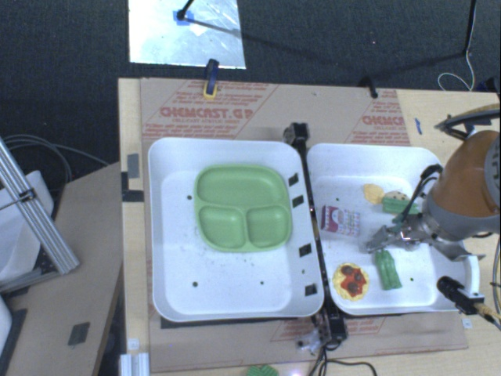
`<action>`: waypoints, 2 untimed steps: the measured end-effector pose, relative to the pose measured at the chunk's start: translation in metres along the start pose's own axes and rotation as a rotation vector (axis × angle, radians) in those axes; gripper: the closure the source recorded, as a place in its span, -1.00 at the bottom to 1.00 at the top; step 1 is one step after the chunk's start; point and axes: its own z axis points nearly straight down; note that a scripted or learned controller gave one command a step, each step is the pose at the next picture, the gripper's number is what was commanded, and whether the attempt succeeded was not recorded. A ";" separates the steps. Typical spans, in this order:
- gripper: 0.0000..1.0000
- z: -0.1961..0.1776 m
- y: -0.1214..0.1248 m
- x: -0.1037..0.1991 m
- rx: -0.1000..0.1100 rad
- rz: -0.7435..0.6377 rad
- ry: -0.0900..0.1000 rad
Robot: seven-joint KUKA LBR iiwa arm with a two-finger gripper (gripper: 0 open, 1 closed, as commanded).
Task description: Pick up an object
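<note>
Gripper (381, 241): low in right bin (344, 159), fingers blurred, state impossible to tell.
Arm (468, 190): cut off at right edge, covering bin's right side.
Right bin contents: one green block (387, 271) just below gripper; one pizza toy (351, 281); one red-white carton (340, 220); one yellow piece (373, 192); one green-white piece (395, 201).
Left bin (168, 210): one green divided tray (242, 207).

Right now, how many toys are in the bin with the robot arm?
4: a yellow piece at the back, a green-and-yellow piece beside it, a green stick under the gripper, a pizza in front. The arm may hide more.
</note>
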 end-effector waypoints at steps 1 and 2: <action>-1.00 0.000 0.000 0.000 0.000 0.000 0.000; -1.00 0.000 0.000 0.000 0.000 0.000 0.000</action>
